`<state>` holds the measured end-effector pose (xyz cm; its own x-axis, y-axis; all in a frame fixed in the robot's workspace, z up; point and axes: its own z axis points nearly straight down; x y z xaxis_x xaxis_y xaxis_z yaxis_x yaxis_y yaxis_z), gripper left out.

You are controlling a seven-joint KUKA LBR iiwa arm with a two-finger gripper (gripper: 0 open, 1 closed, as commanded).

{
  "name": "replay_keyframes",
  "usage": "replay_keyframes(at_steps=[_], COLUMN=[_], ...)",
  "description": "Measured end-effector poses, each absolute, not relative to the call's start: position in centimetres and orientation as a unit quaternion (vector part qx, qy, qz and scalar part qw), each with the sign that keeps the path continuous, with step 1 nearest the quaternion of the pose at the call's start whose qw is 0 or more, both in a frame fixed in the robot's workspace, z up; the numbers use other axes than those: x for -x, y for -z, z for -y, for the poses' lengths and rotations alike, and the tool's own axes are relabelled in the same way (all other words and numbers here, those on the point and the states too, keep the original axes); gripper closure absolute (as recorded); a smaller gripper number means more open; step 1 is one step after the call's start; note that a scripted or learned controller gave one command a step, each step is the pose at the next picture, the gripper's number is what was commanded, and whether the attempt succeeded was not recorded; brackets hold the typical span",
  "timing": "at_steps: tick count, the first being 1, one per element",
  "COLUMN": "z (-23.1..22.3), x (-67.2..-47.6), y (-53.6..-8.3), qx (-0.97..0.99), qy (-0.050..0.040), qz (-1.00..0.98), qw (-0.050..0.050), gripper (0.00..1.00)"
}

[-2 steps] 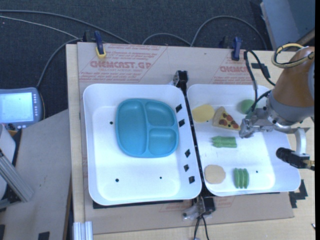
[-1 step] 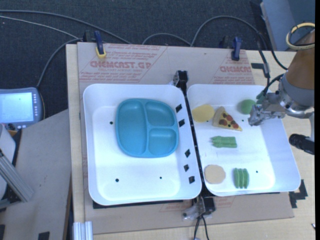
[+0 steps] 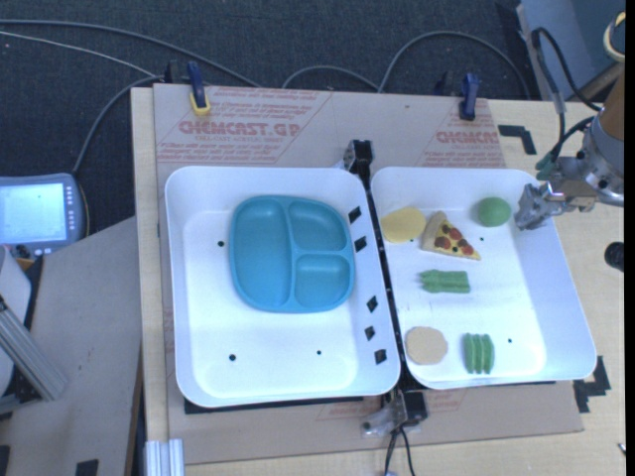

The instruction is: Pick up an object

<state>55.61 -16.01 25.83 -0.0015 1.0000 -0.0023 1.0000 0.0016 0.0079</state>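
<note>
Left white bin [image 3: 198,365]: teal plastic divided plate [image 3: 292,254]. Right white bin [image 3: 556,305], left to right: pale yellow toy piece [image 3: 402,224]; tan round disc [image 3: 427,345]; flat green toy strip [image 3: 444,282], long axis left-right; pizza slice toy [image 3: 449,238], tip pointing up-left; ribbed green pod [image 3: 478,353], long axis up-down; green round ball [image 3: 491,210]. Claw [image 3: 531,212] above the bin's upper-right rim, holding nothing; can't tell finger spread.

Glossy blue plastic tray [image 3: 291,254]; smooth white bins [image 3: 198,355], probably plastic
</note>
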Motion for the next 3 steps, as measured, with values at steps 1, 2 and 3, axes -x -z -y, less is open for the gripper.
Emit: replay_keyframes(at_steps=[1, 2, 3], z=[16.0, 10.1, 5.7], x=[-55.7, -56.9, -58.8], y=[-27.8, -26.3, -25.4], qx=[-0.707, -0.705, -0.705], qy=[-0.0012, -0.0001, -0.0008], qz=[-0.708, -0.71, -0.709], qw=[0.002, -0.002, 0.0], gripper=[1.0, 1.0, 1.0])
